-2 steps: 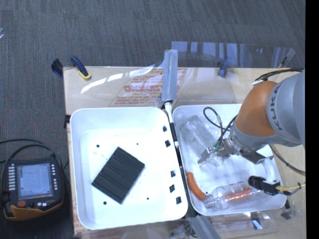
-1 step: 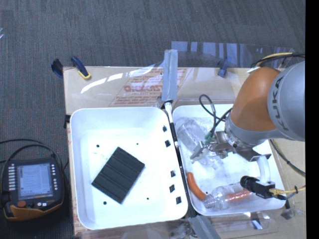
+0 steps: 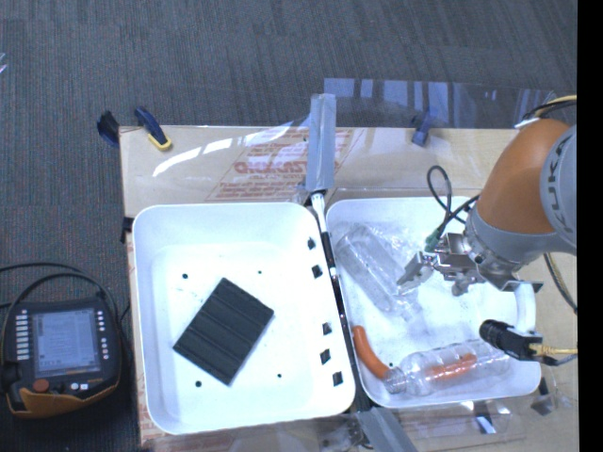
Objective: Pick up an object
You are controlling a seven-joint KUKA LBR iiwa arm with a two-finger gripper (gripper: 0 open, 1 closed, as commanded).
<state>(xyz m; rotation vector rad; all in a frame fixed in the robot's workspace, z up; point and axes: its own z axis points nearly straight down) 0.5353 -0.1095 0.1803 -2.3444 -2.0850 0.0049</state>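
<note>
The nearest target is the clear bottle (image 3: 369,264) lying slantwise in the upper part of the right bin (image 3: 528,377); my pincer (image 3: 426,269) hangs just beside its right end, fingers spread and gripping nothing; I judge I should centre over the bottle's body, turn to straddle its width, then drop and close; clear plastic may slip; a second bottle (image 3: 448,366) and an orange tube (image 3: 368,355) lie nearer the front wall.
</note>
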